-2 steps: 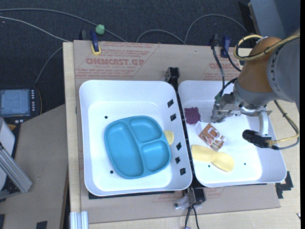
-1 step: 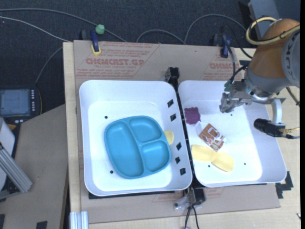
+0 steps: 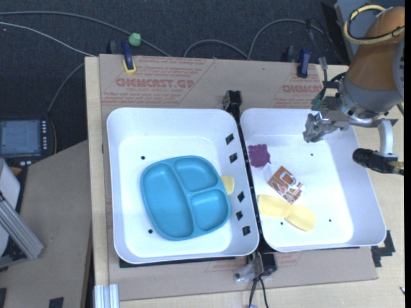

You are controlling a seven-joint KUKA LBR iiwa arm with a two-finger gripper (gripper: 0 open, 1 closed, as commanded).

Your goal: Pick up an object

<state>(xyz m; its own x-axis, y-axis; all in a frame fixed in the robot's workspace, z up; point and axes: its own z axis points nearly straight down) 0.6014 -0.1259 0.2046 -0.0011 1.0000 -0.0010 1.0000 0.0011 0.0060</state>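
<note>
Camera view: the gripper (image 3: pixel 314 132) is poised over the upper edge of the right bin (image 3: pixel 359 217), apart from every object; whether it is spread or pressed together cannot be told. Candidate objects are grouped near that bin's left side, within reach: a soft purple lump (image 3: pixel 258 154), a crinkled brown-and-white packet (image 3: pixel 285 183) and a smooth, pale yellow banana-like piece (image 3: pixel 286 212). The left bin (image 3: pixel 122 140) is occupied by a glossy blue divided plate (image 3: pixel 184 196), with a small yellow piece (image 3: pixel 227 185) touching its right rim.
</note>
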